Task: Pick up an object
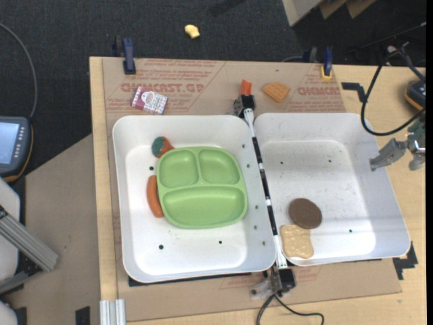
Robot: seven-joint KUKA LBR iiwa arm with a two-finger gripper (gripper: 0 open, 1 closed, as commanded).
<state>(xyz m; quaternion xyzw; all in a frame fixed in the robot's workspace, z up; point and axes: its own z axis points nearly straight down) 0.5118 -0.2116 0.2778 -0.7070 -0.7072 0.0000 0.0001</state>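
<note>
Approach step, by the look of it; nothing gripped yet; tool (396, 151) hanging at the right rim of the right bin (379, 181), too small and side-on to tell whether spread or pressed together. Nearest candidates in that bin's near left corner: brown disc (305, 212), flat, round, matte; just beside and touching it, tan slice (298, 242), pale, bread-shaped, rough-edged. Next move, as a judgement: travel leftward across the bin, then descent over one of the two. In the left bin (135, 242): green tray (201, 187), smooth plastic, three compartments; orange sausage (155, 196) tucked along its left edge; small round piece (161, 145) at its upper left corner.
</note>
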